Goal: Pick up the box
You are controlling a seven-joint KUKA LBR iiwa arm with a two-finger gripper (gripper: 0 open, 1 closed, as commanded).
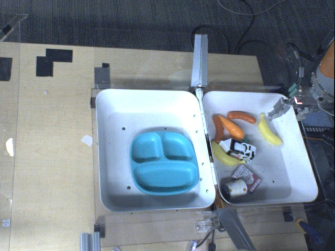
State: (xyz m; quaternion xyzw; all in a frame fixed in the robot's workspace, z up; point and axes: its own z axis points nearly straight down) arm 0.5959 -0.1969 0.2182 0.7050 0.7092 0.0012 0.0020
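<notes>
**Tool at the bin's far corner, box waiting mid-bin**

Here's the tool, hanging over the upper right corner of the right bin, nothing between its tips, and whether it's set wide or narrow I can't tell from this slant. It looks parked at the edge, probably so the bin's contents stay in plain sight before a descent.

Nearest it, a yellow banana just below. Move left: one orange sausage, one carrot touching it. Then the target, the box, black-and-white printed, near the bin's middle, resting against a second banana. So two bananas. Below them, one checked packet and one can on its side.

The box is crowded on its left; that could foul a grasp, I'd say.

Across the divider, the left bin holds one blue divided plate, three compartments. Two bins, one worktop.
</notes>
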